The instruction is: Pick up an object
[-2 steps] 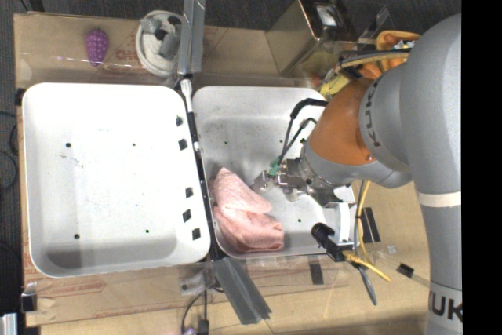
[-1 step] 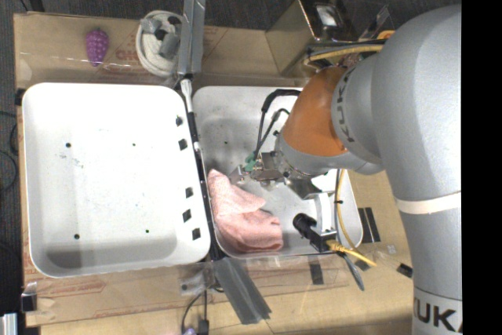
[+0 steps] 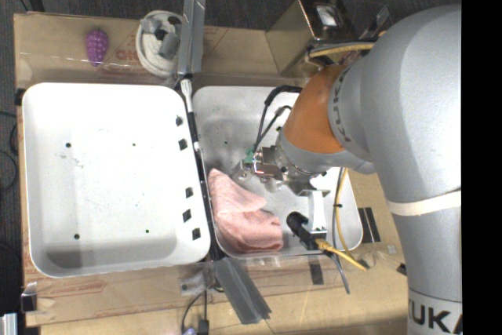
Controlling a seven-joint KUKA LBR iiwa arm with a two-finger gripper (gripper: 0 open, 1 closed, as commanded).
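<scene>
Cloth (image 3: 241, 216), pink and crumpled, lies at seven o'clock in the right bin (image 3: 227, 110); gripper (image 3: 271, 169), state unclear, could pinch a fold and slip.

The arm (image 3: 408, 129) runs off the frame's right and bottom edges, and its bulk covers much of the right bin (image 3: 227, 110), including that bin's far right wall. The gripper (image 3: 271, 169) sits beneath the wrist, its fingers hidden. The pink cloth (image 3: 243, 216) is partly covered at its upper right edge by the wrist hardware
</scene>
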